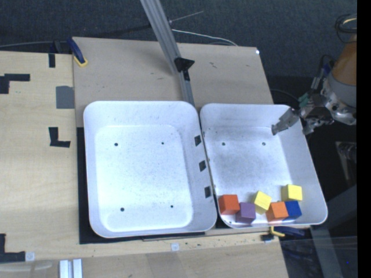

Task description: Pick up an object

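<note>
I am looking down at a light wooden bench [145, 68] with a dark floor behind it. Two white bins sit on it side by side, the left bin [88, 117] and the right bin [243, 109]. All the little blocks are in the right bin, bunched along its near edge. There is an orange block [229, 203], a purple block [247, 211], a yellow block [262, 200], a second orange block [277, 211], a blue block [293, 209] and a second yellow block [293, 191]. My pincer [291, 126] hangs over the far right corner of that same bin. I cannot tell if it is open or closed from here. I think the job has hardly begun, since every block I can see lies in the bin. The blocks are well apart from the pincer, toward the near edge. The second yellow block looks closest to it, so the pincer must travel that way and go down.
</note>
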Robot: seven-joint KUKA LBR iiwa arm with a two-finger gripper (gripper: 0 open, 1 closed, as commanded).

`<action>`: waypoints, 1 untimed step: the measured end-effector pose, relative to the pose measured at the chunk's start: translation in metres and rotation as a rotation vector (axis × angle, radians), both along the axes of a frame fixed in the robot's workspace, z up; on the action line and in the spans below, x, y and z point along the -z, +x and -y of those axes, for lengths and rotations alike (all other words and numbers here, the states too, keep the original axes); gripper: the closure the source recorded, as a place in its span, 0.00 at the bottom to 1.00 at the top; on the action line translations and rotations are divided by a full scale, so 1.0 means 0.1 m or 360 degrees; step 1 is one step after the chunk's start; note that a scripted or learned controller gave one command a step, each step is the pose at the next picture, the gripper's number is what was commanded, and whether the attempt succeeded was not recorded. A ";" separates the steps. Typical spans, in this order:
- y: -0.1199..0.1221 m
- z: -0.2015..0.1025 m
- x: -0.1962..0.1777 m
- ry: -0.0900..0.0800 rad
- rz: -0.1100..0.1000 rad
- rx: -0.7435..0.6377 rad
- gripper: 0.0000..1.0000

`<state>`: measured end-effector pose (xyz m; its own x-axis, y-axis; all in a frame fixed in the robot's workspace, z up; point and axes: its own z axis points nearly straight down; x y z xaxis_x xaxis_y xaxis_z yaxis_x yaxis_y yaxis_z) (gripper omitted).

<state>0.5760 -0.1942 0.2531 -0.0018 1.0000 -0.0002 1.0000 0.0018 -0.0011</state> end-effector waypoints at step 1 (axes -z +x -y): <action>0.00 0.00 0.00 0.0000 0.0000 0.0000 0.00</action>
